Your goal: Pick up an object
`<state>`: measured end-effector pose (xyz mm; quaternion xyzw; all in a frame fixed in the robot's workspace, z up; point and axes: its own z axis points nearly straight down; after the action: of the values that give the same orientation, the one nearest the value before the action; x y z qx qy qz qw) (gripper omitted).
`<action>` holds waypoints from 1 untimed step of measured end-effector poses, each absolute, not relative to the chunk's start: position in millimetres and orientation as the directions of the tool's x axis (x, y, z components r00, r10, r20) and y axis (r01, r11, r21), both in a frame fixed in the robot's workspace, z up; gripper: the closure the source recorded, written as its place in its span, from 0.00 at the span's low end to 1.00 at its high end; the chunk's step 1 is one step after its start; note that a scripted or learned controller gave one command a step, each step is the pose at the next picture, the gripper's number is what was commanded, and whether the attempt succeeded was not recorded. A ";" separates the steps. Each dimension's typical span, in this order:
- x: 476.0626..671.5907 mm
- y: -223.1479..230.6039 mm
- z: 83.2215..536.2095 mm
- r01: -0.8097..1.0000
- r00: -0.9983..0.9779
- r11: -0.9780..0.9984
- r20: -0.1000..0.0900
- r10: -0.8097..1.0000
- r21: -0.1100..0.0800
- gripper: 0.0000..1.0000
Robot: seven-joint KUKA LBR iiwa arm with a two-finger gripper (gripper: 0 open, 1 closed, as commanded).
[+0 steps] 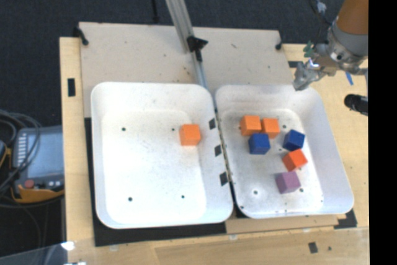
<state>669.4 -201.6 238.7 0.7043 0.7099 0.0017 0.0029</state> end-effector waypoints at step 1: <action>659.3 -155.8 234.5 1.000 -0.005 0.005 -0.001 1.000 0.000 1.00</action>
<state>659.3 -155.8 234.5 0.7054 0.7088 -0.0002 0.0003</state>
